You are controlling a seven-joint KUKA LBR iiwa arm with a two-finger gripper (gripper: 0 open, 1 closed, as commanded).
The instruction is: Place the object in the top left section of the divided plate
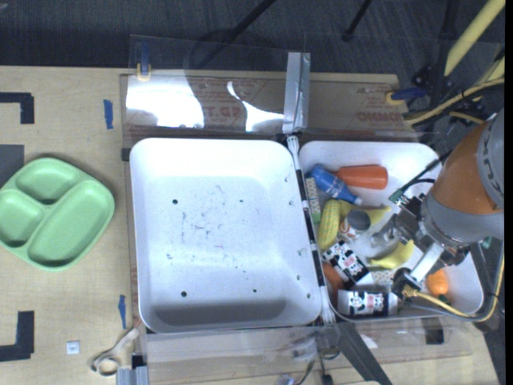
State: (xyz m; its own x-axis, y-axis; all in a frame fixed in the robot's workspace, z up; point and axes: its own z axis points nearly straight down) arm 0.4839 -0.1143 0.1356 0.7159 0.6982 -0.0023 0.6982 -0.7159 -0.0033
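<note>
Down in the bin on the view's right (361,146), the robot's hand (390,233) sits low over a crowded heap of small things. Whether it is open or closed cannot be told from this angle, and nothing can be seen gripped in it. The grey wrist and orange-banded arm (473,184) reach in from the right.

Just under the hand lies a yellow item (398,255), partly hidden. Just to its left is a small grey round thing (358,220), and next to that a yellow corn cob (331,219) lying along the bin's left wall. Further up are a blue object (329,183) and an orange carrot-shaped piece (362,176), touching or nearly so. Below the hand is a small black-and-white cow-patterned item (346,261), and at the bin's lower edge a cow-patterned can (369,301) lies on its side. An orange ball (437,282) rests near the lower right corner.

The other white bin (216,215) lies to the left, its wall touching the first.

Well apart, at the far left of the pale wooden tabletop (64,311), sits the green divided plate (76,215) (three sections, one large and two smaller). Which object in the heap is the one to place cannot be told.
</note>
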